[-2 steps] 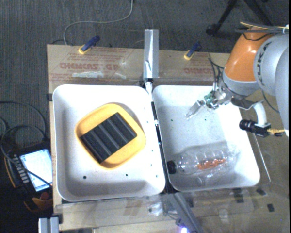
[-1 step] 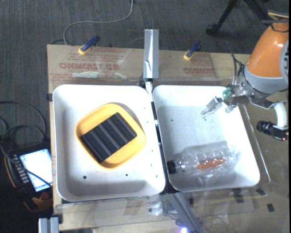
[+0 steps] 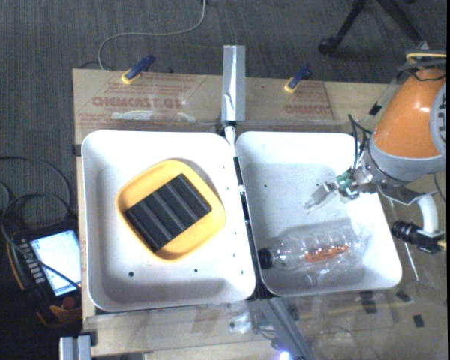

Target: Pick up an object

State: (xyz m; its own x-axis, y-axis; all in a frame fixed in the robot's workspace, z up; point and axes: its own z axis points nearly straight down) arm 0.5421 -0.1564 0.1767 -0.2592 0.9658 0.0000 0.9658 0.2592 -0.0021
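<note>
With its fingers apart and empty, the gripper [image 3: 320, 194] hung just above the clear plastic bottle [image 3: 315, 251], which called for descending squarely across the bottle's middle.

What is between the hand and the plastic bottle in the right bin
Nothing visible. The hand hangs over the right bin, just above the clear bottle lying along the bin's near side, with bare bin floor between them.
</note>
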